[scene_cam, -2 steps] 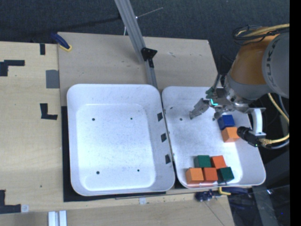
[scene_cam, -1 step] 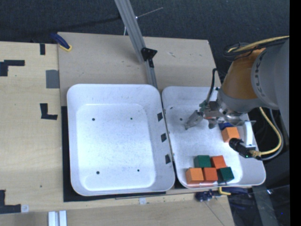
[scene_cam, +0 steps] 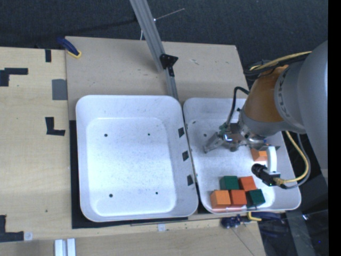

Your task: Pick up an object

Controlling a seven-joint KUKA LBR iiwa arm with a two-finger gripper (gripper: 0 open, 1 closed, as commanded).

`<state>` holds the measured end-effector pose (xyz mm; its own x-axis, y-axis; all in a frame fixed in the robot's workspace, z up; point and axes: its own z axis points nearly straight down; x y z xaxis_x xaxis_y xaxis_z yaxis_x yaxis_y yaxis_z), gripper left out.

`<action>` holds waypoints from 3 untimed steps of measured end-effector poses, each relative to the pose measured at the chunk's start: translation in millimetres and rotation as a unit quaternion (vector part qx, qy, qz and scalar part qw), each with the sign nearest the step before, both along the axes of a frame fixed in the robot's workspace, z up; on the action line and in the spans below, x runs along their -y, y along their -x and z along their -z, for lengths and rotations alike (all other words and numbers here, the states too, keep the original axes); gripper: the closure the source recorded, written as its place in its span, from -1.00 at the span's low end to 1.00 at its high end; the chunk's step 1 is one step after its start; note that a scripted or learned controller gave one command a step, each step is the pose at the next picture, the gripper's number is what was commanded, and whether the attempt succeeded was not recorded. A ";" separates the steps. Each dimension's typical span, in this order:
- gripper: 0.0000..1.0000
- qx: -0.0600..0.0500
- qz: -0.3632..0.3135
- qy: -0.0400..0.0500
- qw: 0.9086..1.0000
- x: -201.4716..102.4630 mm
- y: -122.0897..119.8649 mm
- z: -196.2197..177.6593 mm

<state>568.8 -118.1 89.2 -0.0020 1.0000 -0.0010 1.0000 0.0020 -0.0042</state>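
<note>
Orange and green blocks sit clustered in the lower part of the right bin [scene_cam: 202, 188], toward the lower right of the frame: an orange block [scene_cam: 220, 198] at the left end, a second orange block [scene_cam: 238, 197] touching it, a dark green block [scene_cam: 230, 183] just above them, a third orange block [scene_cam: 248, 183] beside that, and another green block [scene_cam: 257, 197] at the right end. They look like small matte cubes, packed so that neighbours touch. I also see one more orange piece [scene_cam: 259, 154] higher up, near the bin's right wall, partly hidden by the arm's fittings.

From my seat the gripper [scene_cam: 213, 143] hangs over the middle of that right bin, well above the cluster in the frame and apart from it. Its two metal fingers [scene_cam: 211, 143] splay out toward the left, spread apart, and I see nothing between them.

The grey arm [scene_cam: 309, 89] with its orange band [scene_cam: 264, 97] comes in from the right edge, with a yellow cable [scene_cam: 298, 167] looping beside it.

The left bin [scene_cam: 85, 143] is speckled white plastic with a few dark dots on its floor. Both bins rest on a pale wooden bench [scene_cam: 32, 159] marked with black tape pieces, and a metal rail [scene_cam: 152, 28] slants down from the top of the frame. Dark carpet [scene_cam: 240, 9] lies beyond the bench.
</note>
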 end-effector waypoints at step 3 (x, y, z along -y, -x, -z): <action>1.00 0.004 0.000 0.000 1.000 6.3 13.7 -127.0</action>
